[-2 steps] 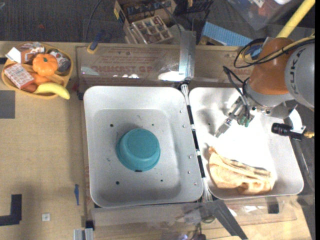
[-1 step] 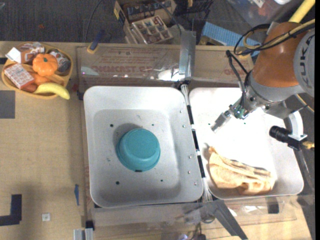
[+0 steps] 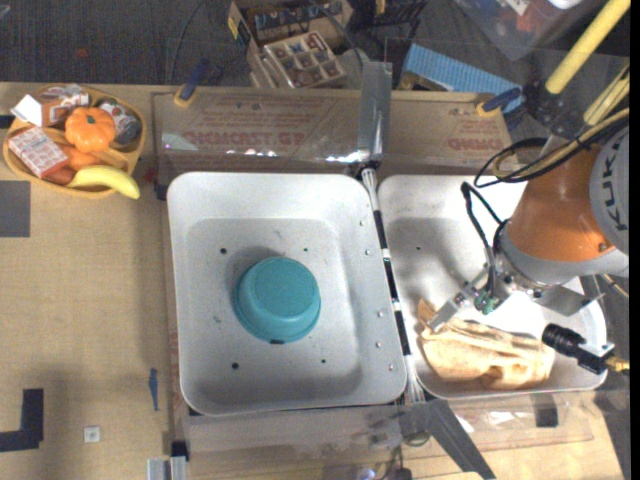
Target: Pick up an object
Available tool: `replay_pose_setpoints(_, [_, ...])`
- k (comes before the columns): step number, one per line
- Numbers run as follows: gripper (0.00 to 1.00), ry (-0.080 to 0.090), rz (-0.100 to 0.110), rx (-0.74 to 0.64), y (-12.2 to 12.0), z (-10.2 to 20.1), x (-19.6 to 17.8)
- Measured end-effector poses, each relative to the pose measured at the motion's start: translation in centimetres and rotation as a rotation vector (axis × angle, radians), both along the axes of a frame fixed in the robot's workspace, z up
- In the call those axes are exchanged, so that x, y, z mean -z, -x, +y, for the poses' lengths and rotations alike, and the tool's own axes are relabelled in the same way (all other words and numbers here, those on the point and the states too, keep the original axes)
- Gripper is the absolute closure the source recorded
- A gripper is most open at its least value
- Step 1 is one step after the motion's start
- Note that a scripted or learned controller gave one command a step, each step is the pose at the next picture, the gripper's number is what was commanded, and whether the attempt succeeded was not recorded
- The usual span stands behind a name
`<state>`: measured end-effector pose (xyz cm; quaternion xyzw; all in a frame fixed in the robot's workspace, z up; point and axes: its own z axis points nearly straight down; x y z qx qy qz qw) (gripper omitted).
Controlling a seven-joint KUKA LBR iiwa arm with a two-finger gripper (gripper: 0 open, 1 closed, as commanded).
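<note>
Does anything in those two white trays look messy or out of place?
Not really. A teal bowl sits upside down in the left bin; a tan, bread-like object lies against the right bin's front wall, below the gripper.

Fingertips of the gripper [image 3: 462,306] too small and dark to separate, so spread unreadable. Just below the claw, tan object [image 3: 487,353] with its near end tucked under the wrist; contact there unclear. Up and right of the claw, arm [image 3: 570,218] cut off by the frame edge. Far left and above, packets in the fruit bowl [image 3: 70,133] too small to read.
</note>
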<state>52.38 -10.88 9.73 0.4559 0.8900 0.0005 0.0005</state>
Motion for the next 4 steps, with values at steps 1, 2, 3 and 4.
replay_pose_setpoints(1, [0.00,0.000,-0.008,0.325,-1.7,0.1,0.9])
replay_pose_setpoints(2, [1.00,0.000,-0.015,0.329,-1.9,-0.1,-0.3])
replay_pose_setpoints(3, [0.00,0.000,-0.015,0.329,-1.9,-0.1,-0.3])
replay_pose_setpoints(4, [0.00,0.001,0.000,0.456,-2.2,-1.1,-8.9])
